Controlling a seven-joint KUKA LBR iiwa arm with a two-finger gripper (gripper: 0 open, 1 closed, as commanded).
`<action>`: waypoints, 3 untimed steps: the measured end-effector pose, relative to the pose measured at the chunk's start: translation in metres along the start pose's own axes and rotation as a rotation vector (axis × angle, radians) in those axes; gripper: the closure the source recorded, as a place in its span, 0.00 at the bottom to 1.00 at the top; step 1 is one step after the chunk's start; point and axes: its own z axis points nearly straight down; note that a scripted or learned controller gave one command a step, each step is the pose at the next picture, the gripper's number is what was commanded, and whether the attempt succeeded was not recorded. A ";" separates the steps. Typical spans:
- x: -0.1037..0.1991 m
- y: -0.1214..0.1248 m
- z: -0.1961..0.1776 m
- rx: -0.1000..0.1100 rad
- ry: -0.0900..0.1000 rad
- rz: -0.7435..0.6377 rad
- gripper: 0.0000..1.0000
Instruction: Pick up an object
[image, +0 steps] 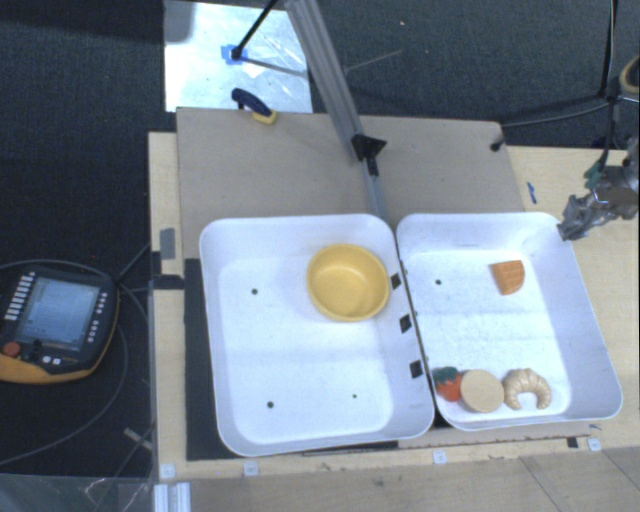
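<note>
Hand (580, 218) hangs over right bin's (590, 330) far rim, grip state can't tell. Orange wedge (508, 277) nearby w/ open floor around.

1. The gripper (578, 222) sits at the far right edge of the camera view; its tip points down and to the left.
2. Little of the arm shows behind it.
</note>
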 end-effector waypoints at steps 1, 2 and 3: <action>0.054 -0.011 -0.004 0.000 0.001 -0.004 1.00; 0.094 -0.019 0.004 0.002 0.001 -0.003 1.00; 0.150 -0.034 0.005 0.001 0.002 -0.004 1.00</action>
